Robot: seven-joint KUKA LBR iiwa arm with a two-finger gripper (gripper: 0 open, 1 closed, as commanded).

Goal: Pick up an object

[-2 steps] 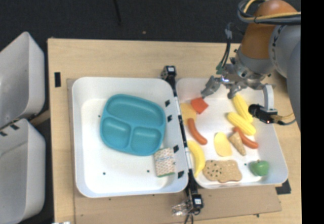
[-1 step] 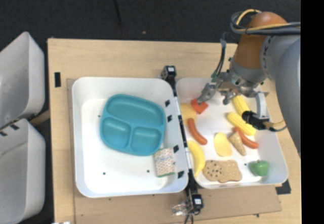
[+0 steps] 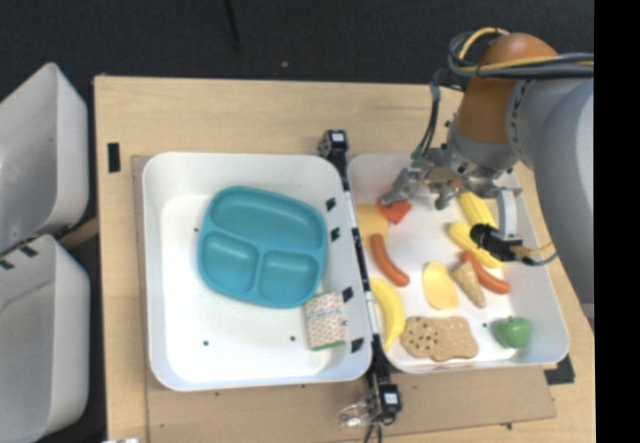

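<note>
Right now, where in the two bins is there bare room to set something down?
The left bin has bare floor all around the teal plate, widest along its left wall and near edge left of the small packet. The right bin is crowded with toy food; its one modest gap lies between the hot dog and the gripper.

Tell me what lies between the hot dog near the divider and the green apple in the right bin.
In the camera view, between the hot dog and green apple lie a yellow slice and a wedge-shaped piece.
</note>
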